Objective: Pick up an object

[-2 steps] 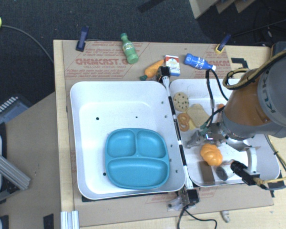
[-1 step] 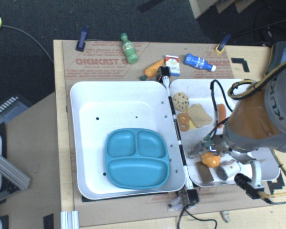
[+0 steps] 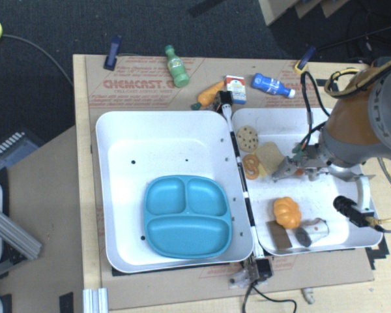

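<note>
My gripper (image 3: 292,168) hangs low over the middle of the right bin (image 3: 293,119), reaching in from the right. Just left of it lie a tan slice (image 3: 270,154) and a small brown ring-shaped piece (image 3: 251,167). A round dotted cracker (image 3: 247,135) lies further back by the bin's left wall. In front of the gripper sits an orange pumpkin-like toy (image 3: 287,212). A brown block (image 3: 280,235) and a grey and silver object (image 3: 311,232) lie at the front edge. Nothing is visibly held.
The left bin (image 3: 117,142) holds a blue divided plate (image 3: 187,215). Behind the bins on the bench lie a green bottle (image 3: 177,67), an orange carrot toy (image 3: 210,94), a small carton (image 3: 235,89) and a blue bottle (image 3: 272,85).
</note>
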Tool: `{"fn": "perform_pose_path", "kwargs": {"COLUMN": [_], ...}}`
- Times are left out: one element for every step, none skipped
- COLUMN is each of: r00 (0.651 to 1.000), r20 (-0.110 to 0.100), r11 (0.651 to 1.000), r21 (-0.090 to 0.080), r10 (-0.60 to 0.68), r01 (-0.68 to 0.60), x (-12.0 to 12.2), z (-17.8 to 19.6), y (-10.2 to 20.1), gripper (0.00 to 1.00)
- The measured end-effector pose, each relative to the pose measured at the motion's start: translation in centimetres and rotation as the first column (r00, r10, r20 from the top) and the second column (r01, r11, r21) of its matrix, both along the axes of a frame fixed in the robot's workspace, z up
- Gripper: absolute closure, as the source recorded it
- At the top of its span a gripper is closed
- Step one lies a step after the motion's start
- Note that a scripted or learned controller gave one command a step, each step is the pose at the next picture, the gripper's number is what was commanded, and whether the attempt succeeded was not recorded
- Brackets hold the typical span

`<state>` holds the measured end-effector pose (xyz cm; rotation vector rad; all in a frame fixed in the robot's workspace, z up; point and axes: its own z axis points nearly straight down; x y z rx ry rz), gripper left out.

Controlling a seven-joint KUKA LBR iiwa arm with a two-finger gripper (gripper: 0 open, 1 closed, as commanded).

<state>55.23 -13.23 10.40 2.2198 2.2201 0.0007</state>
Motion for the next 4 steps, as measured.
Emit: {"fn": "perform_pose_path", "kwargs": {"r00": [1.000, 1.000, 1.000, 1.000], "r20": [-0.004, -0.001, -0.001, -0.004], "r11": [1.000, 1.000, 1.000, 1.000], "r21": [0.002, 0.001, 0.001, 0.002], "r10": [-0.001, -0.001, -0.001, -0.001], "r01": [0.001, 0.001, 0.001, 0.001], "x": [-5.5, -5.4, -5.4, -7.4], "z": [-2.0, -1.0, -1.0, -2.0], "y": [3.1, 3.1, 3.1, 1.6], "gripper": [0.00, 1.00, 0.00, 0.00]}}
